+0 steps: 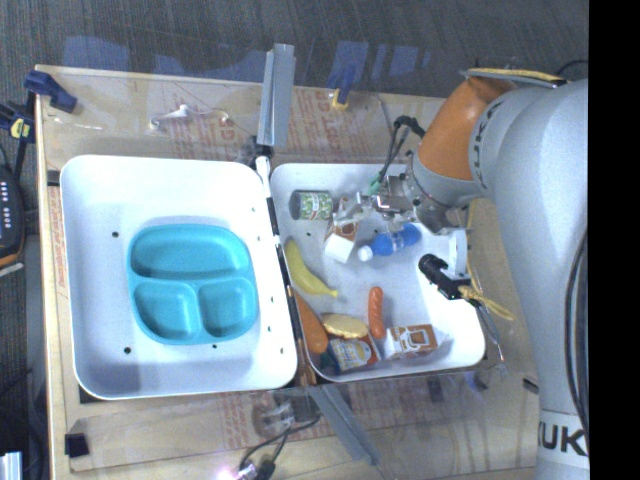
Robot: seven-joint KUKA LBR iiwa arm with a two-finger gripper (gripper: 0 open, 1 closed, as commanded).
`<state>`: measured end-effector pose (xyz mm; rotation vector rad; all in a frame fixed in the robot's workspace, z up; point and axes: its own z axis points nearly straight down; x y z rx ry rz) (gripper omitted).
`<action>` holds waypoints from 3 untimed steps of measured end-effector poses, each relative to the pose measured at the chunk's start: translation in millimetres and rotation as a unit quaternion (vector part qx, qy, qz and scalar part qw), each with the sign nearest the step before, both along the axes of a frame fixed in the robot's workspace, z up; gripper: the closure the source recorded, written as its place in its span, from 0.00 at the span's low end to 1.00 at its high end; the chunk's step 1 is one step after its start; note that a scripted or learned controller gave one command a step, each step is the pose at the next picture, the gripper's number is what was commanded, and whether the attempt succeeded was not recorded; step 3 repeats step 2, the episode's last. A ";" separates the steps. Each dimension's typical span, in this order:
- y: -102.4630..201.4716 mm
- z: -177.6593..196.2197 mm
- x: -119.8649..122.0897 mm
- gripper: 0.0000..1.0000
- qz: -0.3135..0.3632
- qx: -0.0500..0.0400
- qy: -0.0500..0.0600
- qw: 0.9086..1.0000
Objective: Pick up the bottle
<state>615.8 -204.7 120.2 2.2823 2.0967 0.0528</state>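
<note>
Progress looks slight from the overhead camera: the blue bottle (392,239) lies on its side in the right bin (455,353), near a white cup (338,248), with the gripper (372,206) just beside it, its grip impossible to tell, so grasping and lifting seem left to do.

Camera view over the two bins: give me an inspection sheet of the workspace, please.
Surface: wooden bench bearing left bin and right bin.
Job's things: blue bottle lying in the right bin, white cap pointing toward the left bin.
Clutter: blue divided tray in the left bin; green can, banana, sausage, white cup and carton in the right bin.
Grippers: gripper low in the right bin, beside the bottle.
Cables: black cable looping by the wrist.
Surroundings: dark carpet; blue clamp on the bench edge.
</note>
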 end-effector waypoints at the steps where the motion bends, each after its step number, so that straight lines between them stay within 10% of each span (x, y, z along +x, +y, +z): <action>1: 2.1 -4.6 5.0 0.00 0.009 0.000 0.005 1.000; 3: 2.3 -5.1 4.9 0.00 0.009 0.000 0.005 1.000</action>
